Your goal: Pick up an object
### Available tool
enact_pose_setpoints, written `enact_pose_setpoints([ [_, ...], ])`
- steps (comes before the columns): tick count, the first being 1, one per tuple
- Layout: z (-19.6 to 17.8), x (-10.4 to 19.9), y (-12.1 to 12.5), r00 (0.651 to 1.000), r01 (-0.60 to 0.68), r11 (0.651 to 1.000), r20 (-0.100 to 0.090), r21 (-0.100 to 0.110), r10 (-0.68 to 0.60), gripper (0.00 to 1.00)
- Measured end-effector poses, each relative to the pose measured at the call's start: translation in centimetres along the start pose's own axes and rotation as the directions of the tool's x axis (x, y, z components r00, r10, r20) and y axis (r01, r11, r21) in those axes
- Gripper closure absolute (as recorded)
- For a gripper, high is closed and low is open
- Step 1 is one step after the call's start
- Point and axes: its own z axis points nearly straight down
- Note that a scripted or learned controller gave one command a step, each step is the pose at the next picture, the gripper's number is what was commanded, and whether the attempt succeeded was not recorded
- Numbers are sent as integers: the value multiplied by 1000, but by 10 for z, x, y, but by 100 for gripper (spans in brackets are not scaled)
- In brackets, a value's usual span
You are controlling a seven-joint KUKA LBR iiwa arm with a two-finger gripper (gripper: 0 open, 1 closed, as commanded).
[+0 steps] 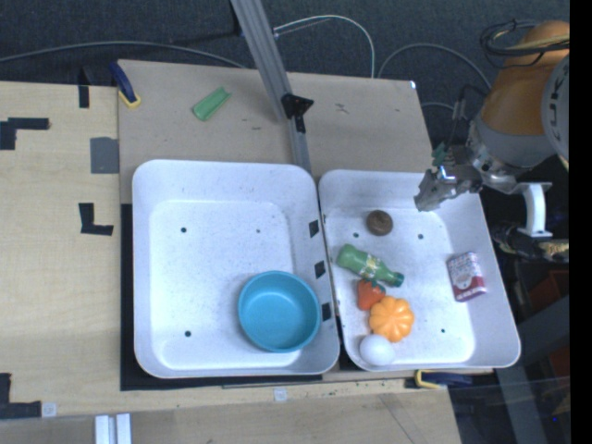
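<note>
Brown ball (379,222) unobscured, gripper (431,195) nearby, finger state too blurred to tell

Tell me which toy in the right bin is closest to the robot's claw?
The brown ball. It lies just below-left of the gripper, while the green bottle, can, pumpkin and egg sit farther away.

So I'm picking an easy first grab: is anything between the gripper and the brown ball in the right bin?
Nothing visible. The gripper hangs over the right bin's upper edge, and the brown ball lies apart from the green bottle below it.
</note>
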Motion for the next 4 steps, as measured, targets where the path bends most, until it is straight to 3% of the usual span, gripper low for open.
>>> enact_pose_setpoints([
  [1, -51, 0, 1, 1000, 0, 1000, 0, 0, 0, 100],
  [4, -28, 152, 33, 1000, 4, 1000, -2, 6, -4, 100],
])
